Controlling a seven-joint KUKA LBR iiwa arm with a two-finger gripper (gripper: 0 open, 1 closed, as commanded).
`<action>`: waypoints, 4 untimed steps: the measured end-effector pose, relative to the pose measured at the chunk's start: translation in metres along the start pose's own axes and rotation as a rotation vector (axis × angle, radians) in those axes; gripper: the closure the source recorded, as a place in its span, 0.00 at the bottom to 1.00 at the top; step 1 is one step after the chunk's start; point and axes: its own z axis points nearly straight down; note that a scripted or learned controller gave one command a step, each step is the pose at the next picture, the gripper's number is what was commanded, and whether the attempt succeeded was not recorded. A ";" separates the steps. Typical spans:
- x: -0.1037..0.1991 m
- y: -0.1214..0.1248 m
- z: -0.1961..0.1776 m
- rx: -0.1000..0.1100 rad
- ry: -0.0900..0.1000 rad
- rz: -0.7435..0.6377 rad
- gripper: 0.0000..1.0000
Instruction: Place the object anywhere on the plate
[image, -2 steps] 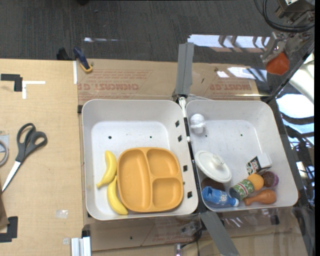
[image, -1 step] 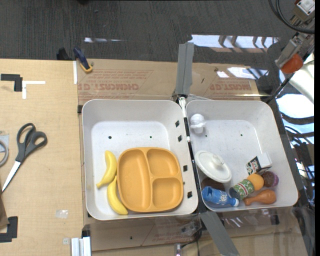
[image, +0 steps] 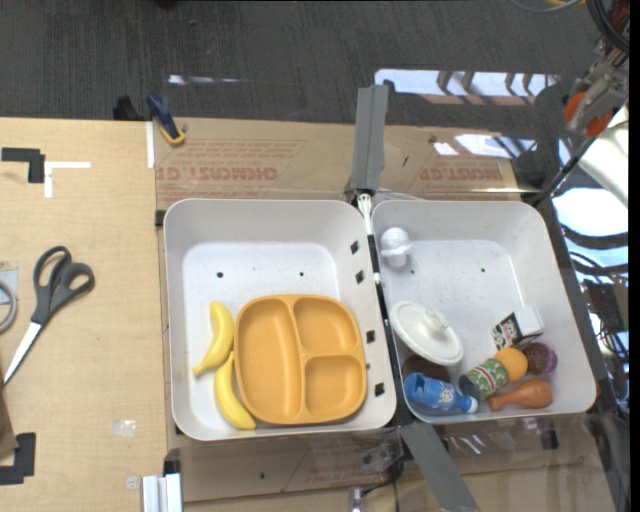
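An orange plate (image: 299, 358) sits in the left bin (image: 190, 300) with two bananas (image: 222, 365) beside it. The right bin (image: 470, 240) holds a white lid (image: 427, 332), a blue bottle (image: 436, 395) and small toys.

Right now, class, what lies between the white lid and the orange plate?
In the camera view, the two bins' adjoining walls lie between the white lid and the orange plate.

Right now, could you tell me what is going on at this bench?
Nothing is being handled at the moment. The orange plate lies in the left bin with a banana along its left edge. The right bin holds the candidates: a white lid, a blue bottle, a small carton and toy foods. The plate carries nothing yet.
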 end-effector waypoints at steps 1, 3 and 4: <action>0.010 0.022 0.000 0.001 0.000 -0.232 1.00; 0.036 0.077 -0.001 0.002 0.004 -0.233 1.00; 0.049 0.104 -0.002 0.003 0.005 -0.233 1.00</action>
